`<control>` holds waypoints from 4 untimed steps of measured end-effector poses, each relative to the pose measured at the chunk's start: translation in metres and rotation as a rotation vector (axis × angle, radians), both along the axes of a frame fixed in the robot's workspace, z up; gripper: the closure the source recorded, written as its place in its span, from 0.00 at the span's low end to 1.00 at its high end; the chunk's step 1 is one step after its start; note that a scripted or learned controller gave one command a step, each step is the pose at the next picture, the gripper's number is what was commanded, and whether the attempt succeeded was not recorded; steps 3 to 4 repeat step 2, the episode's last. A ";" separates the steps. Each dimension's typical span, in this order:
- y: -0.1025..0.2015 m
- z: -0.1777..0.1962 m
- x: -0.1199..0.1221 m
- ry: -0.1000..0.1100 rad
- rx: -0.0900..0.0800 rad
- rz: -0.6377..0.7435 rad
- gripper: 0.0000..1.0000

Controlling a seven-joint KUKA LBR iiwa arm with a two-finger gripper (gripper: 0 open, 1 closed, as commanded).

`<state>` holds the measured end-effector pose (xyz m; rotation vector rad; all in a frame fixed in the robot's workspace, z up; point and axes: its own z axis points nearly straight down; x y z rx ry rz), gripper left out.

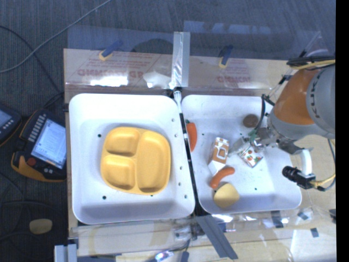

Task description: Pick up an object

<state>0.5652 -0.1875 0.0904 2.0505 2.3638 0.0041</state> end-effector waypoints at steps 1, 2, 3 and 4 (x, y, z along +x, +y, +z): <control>0.001 0.010 0.002 -0.003 0.002 0.001 1.00; 0.070 0.135 0.023 0.014 0.005 0.031 1.00; 0.070 0.135 0.023 0.014 0.005 0.031 1.00; 0.070 0.135 0.023 0.014 0.005 0.031 1.00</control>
